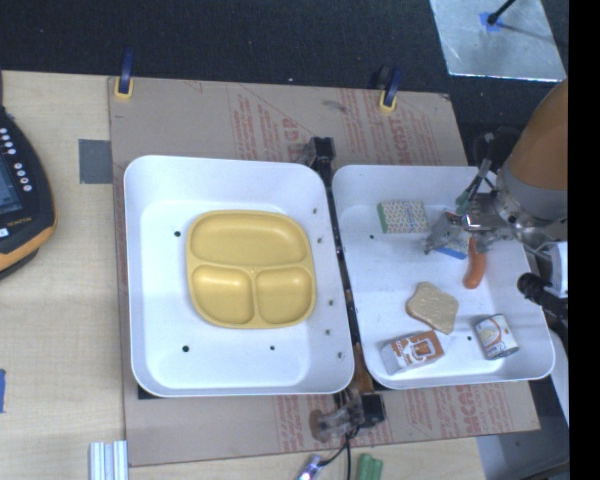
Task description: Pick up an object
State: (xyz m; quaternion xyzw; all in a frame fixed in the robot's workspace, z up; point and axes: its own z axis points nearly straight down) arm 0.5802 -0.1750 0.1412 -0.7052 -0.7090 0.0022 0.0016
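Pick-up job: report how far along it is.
Done: the claw has reached the right bin, low near the carrot and a blue item. In hand: nothing visibly held. Left: grasp and lift; the bread slice, can, brown packet and green sponge lie untouched.

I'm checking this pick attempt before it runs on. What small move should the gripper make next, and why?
Probably a short descent straight down, then a close. The gripper sits low in the right bin, right at the blue item and the carrot, but I can't see either one between its fingers. The sponge and the bread lie apart from it.
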